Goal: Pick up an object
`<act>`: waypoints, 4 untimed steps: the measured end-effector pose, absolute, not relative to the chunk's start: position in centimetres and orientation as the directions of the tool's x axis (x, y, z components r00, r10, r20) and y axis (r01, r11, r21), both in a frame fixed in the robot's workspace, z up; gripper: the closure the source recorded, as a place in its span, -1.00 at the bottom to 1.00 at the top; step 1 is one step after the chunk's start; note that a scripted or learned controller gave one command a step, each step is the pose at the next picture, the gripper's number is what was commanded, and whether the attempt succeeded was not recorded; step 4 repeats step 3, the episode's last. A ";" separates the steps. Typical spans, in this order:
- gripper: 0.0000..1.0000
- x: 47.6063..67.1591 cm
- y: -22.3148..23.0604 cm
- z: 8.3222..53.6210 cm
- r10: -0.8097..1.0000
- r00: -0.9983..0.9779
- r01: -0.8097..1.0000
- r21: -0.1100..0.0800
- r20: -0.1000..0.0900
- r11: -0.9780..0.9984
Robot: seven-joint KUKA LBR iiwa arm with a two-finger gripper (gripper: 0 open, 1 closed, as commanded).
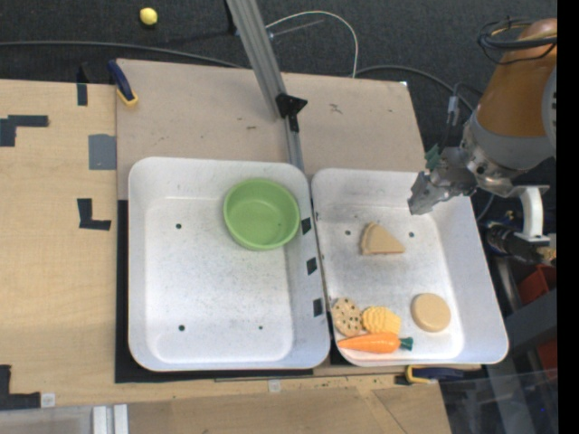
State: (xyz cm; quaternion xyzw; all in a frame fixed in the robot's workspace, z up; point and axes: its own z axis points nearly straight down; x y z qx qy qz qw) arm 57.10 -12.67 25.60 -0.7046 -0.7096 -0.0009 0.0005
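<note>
In the right bin (pixel 470 242) lie a tan wedge-shaped piece (pixel 381 240), a round tan disc (pixel 431 312), a brown cookie (pixel 345 316), a yellow ridged piece (pixel 381 319) and an orange carrot (pixel 371 343). A green bowl (pixel 261 212) stands in the left bin (pixel 163 269) near its back right corner. My gripper (pixel 423 197) hangs over the back right part of the right bin, to the right of and behind the wedge, with nothing seen between its fingers.
A grey pole (pixel 258 43) slants down from the top to a black clamp (pixel 291 107) behind the bins. A yellow ball (pixel 148 15) lies on the dark floor at top left. Cables run behind the bench.
</note>
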 end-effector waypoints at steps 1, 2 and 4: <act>1.00 58.3 -6.7 24.5 1.000 -0.007 1.000 -0.002 0.002 0.007; 1.00 59.5 -0.8 23.6 1.000 -0.007 1.000 -0.002 0.002 0.007; 1.00 58.6 4.9 23.5 1.000 -0.008 1.000 -0.003 0.002 0.008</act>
